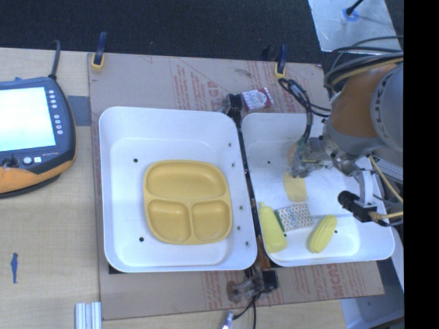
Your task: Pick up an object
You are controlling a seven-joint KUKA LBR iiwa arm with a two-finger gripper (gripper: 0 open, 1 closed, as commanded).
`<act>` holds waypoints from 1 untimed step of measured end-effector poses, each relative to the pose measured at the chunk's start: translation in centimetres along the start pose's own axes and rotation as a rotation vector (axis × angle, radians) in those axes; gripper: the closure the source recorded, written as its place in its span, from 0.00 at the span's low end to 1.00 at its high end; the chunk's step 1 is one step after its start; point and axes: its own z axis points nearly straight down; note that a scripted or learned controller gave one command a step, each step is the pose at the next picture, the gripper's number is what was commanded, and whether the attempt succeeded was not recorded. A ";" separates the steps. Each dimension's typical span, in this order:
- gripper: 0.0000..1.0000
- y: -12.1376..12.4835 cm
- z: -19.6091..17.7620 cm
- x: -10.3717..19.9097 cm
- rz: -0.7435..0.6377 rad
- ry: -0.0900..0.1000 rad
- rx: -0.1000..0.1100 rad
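The right bin [271, 132] holds a pale yellow block [295, 186], a yellow banana-like piece [271, 229] at the bin's left front, a grey speckled sponge-like pad [294, 217] and a yellow corn cob [322, 234]. My gripper [302, 162] hangs over the right bin, just above the pale yellow block. The grey and orange arm [360, 112] reaches in from the right. Nothing shows between the fingers.
The left bin [120, 136] holds a yellow divided plate [187, 201]. A teach pendant [31, 132] lies on the bench at the far left. A small red-and-white packet [255, 99] rests behind the bins. Cables run along the arm at the right.
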 end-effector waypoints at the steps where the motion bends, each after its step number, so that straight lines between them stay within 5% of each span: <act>1: 0.00 0.0 0.0 0.0 0.000 0.000 0.000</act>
